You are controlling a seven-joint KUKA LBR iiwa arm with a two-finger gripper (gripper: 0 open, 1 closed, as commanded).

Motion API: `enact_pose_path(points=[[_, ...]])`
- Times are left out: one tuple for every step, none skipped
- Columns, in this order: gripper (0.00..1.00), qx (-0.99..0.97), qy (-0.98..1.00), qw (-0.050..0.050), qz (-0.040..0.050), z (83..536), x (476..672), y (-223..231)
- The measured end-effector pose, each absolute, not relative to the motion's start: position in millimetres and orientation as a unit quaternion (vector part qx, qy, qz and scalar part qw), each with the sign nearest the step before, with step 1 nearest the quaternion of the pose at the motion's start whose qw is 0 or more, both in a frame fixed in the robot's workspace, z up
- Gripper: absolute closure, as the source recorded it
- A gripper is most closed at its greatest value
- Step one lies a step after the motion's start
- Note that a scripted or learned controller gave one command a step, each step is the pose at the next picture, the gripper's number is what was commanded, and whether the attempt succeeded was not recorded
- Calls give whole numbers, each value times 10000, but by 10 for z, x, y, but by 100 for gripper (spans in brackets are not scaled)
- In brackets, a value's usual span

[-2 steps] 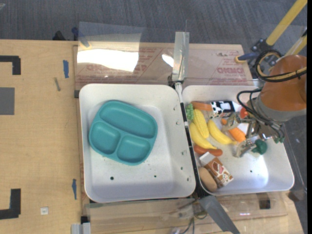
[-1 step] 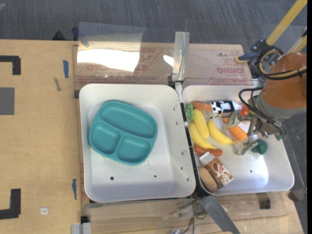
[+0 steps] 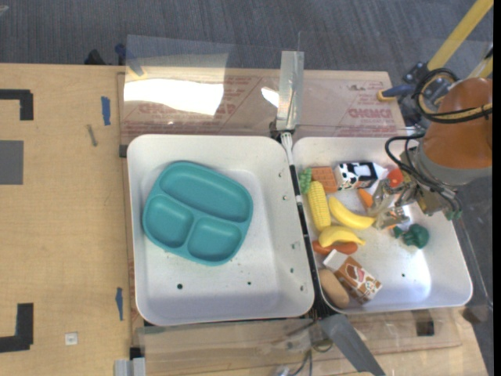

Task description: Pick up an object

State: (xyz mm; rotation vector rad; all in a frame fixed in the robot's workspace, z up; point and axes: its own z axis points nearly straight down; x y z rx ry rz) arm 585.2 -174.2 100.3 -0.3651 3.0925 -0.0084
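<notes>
Over the right bin (image 3: 438, 284), your gripper (image 3: 389, 207) hangs low among the toy food; I cannot tell its finger state. You have a banana (image 3: 350, 215) just left of it, corn (image 3: 318, 204) beyond, broccoli (image 3: 414, 236) to its right. Your left bin (image 3: 149, 288) holds a teal tray (image 3: 197, 211).

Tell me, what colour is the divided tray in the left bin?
Teal, seen in the camera view: divided tray.

High fixed camera, slanted over bins (image 3: 149, 233)

Tray (image 3: 197, 212) in left bin (image 3: 149, 288); banana (image 3: 349, 214) in right bin (image 3: 446, 276).
</notes>
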Motion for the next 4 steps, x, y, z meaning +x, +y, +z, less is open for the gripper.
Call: enact_pose_path(points=[[0, -1173, 9930, 128, -23, 992, 5847, -1738], [0, -1061, 9943, 75, -4, 887, 5552, -1839], [0, -1294, 9916, 64, -10, 888, 6181, -1457], [0, -1266, 9919, 66, -6, 890, 5775, -1486]])
